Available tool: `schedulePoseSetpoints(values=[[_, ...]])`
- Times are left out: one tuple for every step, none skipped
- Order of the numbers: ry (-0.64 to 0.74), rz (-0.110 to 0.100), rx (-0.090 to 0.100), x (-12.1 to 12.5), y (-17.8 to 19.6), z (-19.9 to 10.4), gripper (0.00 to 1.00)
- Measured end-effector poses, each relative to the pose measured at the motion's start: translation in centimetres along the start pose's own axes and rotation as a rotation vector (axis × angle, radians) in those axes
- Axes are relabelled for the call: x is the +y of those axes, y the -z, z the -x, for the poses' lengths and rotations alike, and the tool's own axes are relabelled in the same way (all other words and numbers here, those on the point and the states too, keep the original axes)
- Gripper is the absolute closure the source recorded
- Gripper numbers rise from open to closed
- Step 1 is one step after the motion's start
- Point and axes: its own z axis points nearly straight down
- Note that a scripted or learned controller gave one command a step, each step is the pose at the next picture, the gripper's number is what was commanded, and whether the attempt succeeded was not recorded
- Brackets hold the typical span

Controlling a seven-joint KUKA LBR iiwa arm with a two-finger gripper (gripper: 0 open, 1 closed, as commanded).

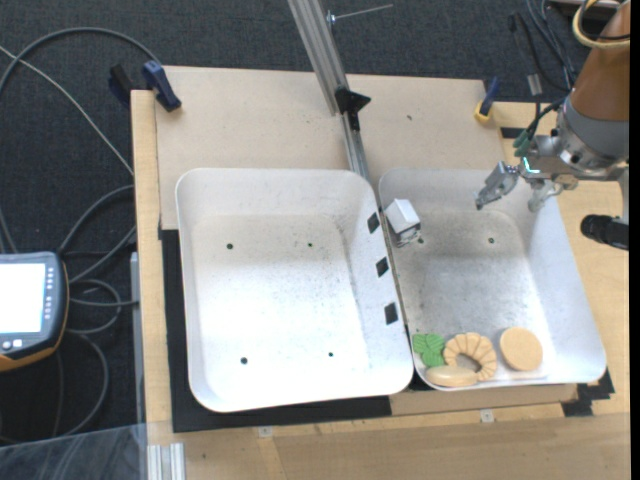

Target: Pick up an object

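My gripper (pixel 517 187) hangs over the back right part of the right bin (pixel 470 268), its two grey fingers spread open with nothing between them. Along the right bin's front edge lie a green leafy piece (pixel 429 347), a tan ridged croissant-like object (pixel 471 350) with a pale oval piece (pixel 452 375) under it, and a round tan cookie-like disc (pixel 521 348). All of these lie well in front of the gripper, apart from it.
The left bin (pixel 270 288) sits beside the right one. A metal pole (pixel 320 48) slants across the back, with a small white box (pixel 402 218) at the bins' divider. Blue clamps (pixel 160 83) and cables lie at the bench's edges.
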Motion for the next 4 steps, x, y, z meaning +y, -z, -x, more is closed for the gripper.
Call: schedulePoseSetpoints(values=[[0.002,0.005,-0.002,0.1,0.3,0.0,0.0],[0.002,0.0,0.0,0.7,-4.9,-0.9,0.0],[0.0,0.001,-0.001,0.8,-9.2,-0.8,0.0],[0.0,0.001,-0.001,0.8,-12.4,-0.9,0.0]])
